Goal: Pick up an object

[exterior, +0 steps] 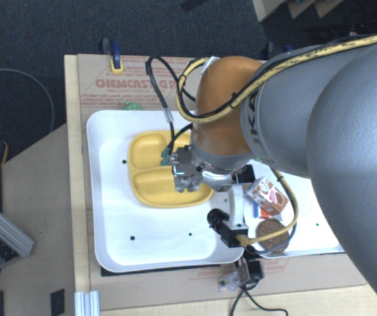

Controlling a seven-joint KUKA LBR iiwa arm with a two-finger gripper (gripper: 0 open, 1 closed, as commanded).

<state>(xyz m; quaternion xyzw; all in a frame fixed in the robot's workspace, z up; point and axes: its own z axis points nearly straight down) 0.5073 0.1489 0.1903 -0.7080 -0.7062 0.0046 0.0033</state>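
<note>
The left bin (116,242) lies on a brown board (86,110) printed with red letters, and dark carpet (with a thin white cable) surrounds the board. A yellow tray (150,170) with two compartments lies in this bin toward its far side. The gripper (187,182) hangs over the tray's right edge.

Even bright light, soft shadows, sharp.
</note>
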